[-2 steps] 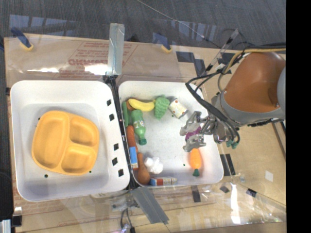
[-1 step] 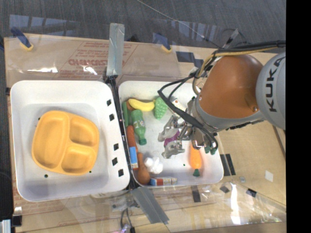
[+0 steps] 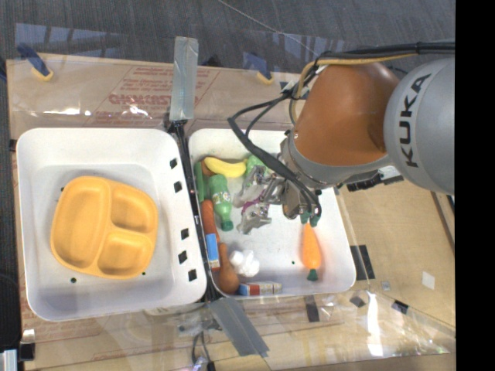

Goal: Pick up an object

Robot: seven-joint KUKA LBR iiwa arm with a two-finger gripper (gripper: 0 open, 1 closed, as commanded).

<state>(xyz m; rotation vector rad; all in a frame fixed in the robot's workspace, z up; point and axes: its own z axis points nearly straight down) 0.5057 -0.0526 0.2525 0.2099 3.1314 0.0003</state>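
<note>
Two white bins sit side by side on the surface (image 3: pixel 93 76). The left bin (image 3: pixel 39 207) holds one thing: a yellow tray (image 3: pixel 104 226) with three compartments.

The right bin (image 3: pixel 336 265) holds the rest, placed here against the carrot (image 3: pixel 310 250), which lies along that bin's right wall with its green end toward the front rim. One banana (image 3: pixel 223 165) lies far to the carrot's upper left, near the back wall. One green bottle (image 3: pixel 220 201) lies just below the banana, pale label up. One long reddish stick (image 3: pixel 209 226) with a blue band runs along the left wall. One white crumpled lump (image 3: pixel 246 263) sits left of the carrot, and one brown rounded thing (image 3: pixel 226 279) lies just beyond it at the front left corner. One small tube (image 3: pixel 259 288) with red and blue ends lies by the front rim, left of the carrot's green end.

One gripper (image 3: pixel 259 203) hangs over the bin's middle, up and left of the carrot. Its metal parts blur together with something purple and green beneath; whether the fingers are apart or together cannot be told. The arm's orange band (image 3: pixel 344 114) hides the bin's back right corner.
</note>
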